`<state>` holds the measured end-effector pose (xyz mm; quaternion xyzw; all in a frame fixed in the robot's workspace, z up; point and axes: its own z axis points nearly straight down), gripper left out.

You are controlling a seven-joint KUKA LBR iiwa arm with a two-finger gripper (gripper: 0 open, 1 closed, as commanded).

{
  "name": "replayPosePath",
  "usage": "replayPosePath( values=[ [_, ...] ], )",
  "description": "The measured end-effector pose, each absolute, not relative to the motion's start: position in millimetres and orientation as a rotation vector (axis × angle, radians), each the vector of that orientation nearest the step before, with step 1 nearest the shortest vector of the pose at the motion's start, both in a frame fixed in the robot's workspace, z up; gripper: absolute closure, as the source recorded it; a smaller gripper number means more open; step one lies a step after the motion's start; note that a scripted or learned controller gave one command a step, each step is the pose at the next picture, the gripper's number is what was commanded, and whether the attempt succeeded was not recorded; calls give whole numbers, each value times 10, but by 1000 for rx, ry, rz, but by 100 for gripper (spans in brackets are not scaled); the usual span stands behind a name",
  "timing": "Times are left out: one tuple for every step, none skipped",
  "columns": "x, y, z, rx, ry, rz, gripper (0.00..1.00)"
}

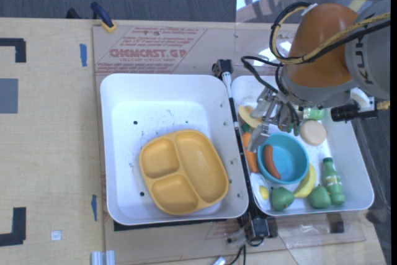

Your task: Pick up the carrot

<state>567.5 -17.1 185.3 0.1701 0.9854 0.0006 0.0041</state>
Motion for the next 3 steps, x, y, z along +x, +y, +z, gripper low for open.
replayPosePath(
  values=[
    [5878, -401, 1855, 894, 3003, 1, 0],
    [5667, -2, 1850, 931, 3001, 4, 0],
    [5510, -365, 1847, 1413, 2807, -1, 0]
  ],
)
